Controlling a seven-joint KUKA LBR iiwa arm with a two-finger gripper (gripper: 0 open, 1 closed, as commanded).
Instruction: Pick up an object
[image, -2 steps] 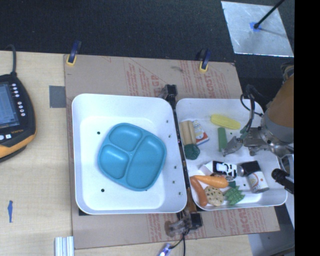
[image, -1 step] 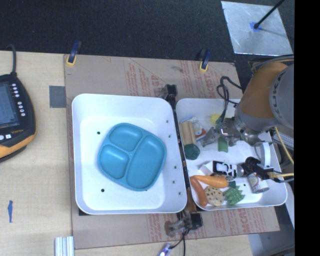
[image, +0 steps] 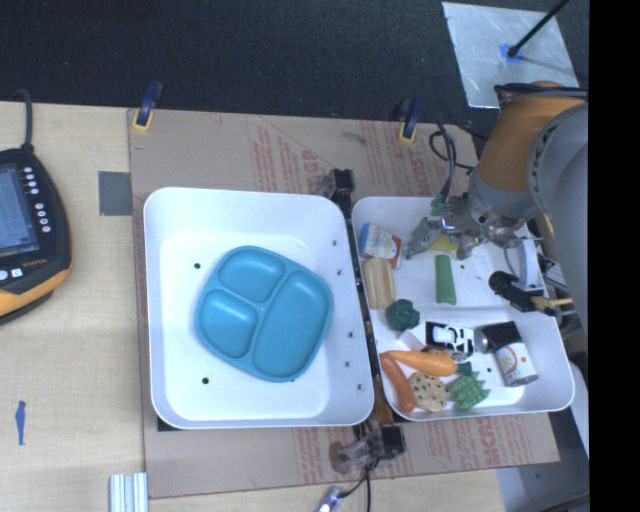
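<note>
My gripper (image: 443, 243) hangs over the far end of the right bin (image: 560, 400), its fingers spread open with nothing between them. Just in front of it lies a green stick (image: 444, 279). To its left are a white, blue and orange packet (image: 378, 240) and a tan wooden cylinder (image: 378, 283). Further forward lie a dark green lump (image: 403, 314), a black and white item (image: 448, 335), an orange carrot (image: 420, 360), a cookie (image: 428, 390), a green leafy piece (image: 468, 392) and a small can (image: 515, 362).
The left bin (image: 170, 240) holds a blue divided plate (image: 264, 312). A handheld control pendant (image: 25, 230) lies on the bench at the far left. Clamps (image: 147, 105) pin the cardboard sheet under the bins.
</note>
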